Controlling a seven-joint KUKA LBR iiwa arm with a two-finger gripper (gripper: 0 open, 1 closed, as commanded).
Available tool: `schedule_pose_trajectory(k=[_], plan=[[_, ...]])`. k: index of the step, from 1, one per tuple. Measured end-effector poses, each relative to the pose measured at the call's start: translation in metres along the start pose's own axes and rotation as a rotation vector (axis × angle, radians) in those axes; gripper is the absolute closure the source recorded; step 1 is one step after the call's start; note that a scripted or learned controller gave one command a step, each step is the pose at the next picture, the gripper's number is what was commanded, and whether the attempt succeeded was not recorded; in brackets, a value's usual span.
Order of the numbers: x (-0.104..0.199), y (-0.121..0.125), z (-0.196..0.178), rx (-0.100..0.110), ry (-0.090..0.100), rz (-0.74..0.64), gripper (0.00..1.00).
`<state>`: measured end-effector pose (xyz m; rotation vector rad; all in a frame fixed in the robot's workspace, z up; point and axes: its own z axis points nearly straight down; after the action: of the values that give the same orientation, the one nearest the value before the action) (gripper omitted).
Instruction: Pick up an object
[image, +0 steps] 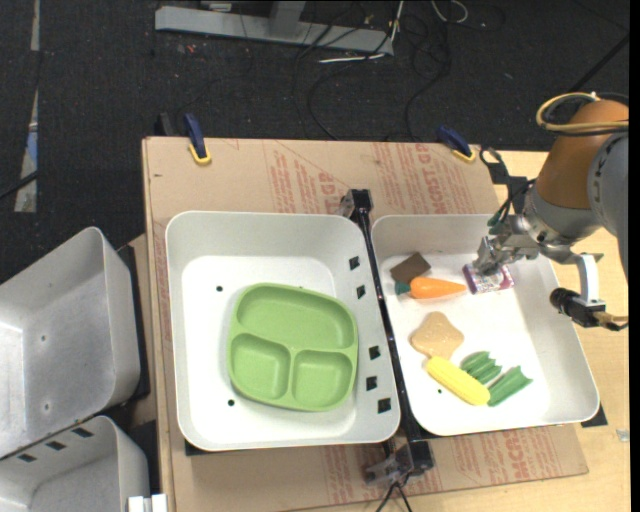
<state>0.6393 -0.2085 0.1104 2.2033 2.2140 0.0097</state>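
Gripper (491, 262) hangs low over the right bin (560, 400), at its far side, its tip right at a small purple-and-white packet (489, 279). How it stands cannot be told. Just left lies an orange carrot (437, 288), with a brown block (409, 268) beyond. In the left bin (190, 300) sits a green divided plate (293, 346).

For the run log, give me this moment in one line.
grey arm's two-finger gripper | right white bin | over small pink-and-white packet | grasp unconfirmed
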Motion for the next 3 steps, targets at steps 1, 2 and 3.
schedule_pose_trajectory(k=[1,2,3], plan=[[0.002,-0.003,-0.042,0.015,0.008,0.003,1.0],[-0.006,-0.007,-0.096,0.013,0.007,0.005,1.0],[-0.006,-0.006,-0.119,0.014,0.007,0.002,1.0]])
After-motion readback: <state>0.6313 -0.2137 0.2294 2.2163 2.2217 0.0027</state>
